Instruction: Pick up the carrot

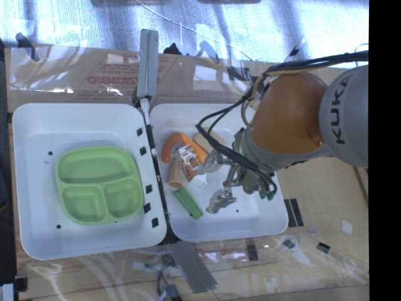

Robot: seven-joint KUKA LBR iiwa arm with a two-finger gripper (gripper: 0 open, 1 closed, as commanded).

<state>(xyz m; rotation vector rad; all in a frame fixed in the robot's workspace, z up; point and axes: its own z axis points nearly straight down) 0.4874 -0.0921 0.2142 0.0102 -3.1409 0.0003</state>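
The carrot, orange and curved, lies in the upper left part of the right bin, close to the divider between the bins. My gripper hangs over the middle of that bin, to the right of and below the carrot, a short way off. Its two metal fingers stand spread apart, open, with nothing between them. The arm's orange band and grey wrist cover the bin's right side.
An orange-and-white packet, a tan cone-shaped piece and a green stick lie just below the carrot. A tan item sits to its right. The left bin holds a green divided plate.
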